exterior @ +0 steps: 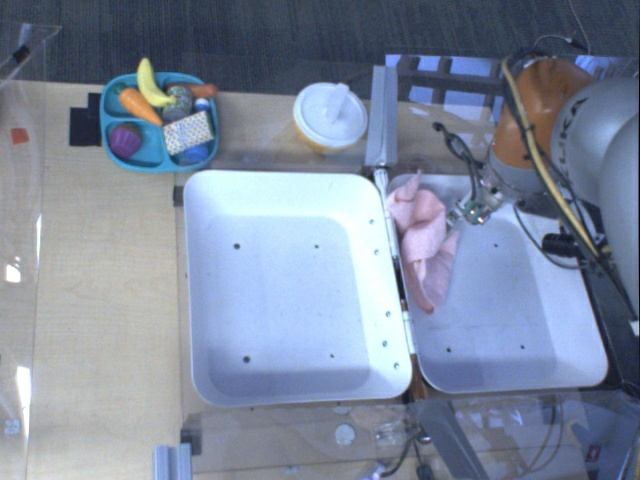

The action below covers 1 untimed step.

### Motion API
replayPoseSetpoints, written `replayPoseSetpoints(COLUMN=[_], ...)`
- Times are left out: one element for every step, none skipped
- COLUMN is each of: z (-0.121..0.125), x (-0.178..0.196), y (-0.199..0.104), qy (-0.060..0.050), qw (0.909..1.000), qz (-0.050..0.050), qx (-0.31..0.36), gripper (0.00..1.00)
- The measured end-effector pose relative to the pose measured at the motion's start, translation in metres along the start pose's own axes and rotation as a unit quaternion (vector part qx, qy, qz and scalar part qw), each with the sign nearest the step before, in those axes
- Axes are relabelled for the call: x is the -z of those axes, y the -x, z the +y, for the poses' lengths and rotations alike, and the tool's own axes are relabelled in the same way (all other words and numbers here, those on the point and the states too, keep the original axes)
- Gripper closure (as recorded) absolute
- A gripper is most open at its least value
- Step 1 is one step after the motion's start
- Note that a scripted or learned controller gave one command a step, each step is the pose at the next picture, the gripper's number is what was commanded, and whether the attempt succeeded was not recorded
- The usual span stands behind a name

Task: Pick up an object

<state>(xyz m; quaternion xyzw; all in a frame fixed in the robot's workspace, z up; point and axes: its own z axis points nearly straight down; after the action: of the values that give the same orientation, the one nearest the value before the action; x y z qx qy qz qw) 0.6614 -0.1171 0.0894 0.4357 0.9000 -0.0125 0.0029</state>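
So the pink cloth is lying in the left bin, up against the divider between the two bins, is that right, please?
Not quite: the pink cloth lies in the right bin, not the left one. The camera view shows it against that bin's left wall, beside the divider, with the gripper close to its upper right edge. The rest stands.

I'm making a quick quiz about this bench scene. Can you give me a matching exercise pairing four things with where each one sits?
Things:
1. pink cloth
2. blue tray
3. yellow tub
4. hand

Places:
A. on the bench, beyond the left bin's far-left corner
B. over the right bin, beside the cloth's right edge
C. in the right bin, against its left wall
D. on the bench, beyond the left bin's far-right corner

Pairs: 1-C, 2-A, 3-D, 4-B
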Motion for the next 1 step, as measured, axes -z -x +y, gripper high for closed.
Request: replayPoseSetpoints(z=[-0.0124], x=[-0.0004], y=[0.0182], qy=[0.004], qw=[0.9957], qz=[0.012], qx=[0.091], gripper=[0.00])
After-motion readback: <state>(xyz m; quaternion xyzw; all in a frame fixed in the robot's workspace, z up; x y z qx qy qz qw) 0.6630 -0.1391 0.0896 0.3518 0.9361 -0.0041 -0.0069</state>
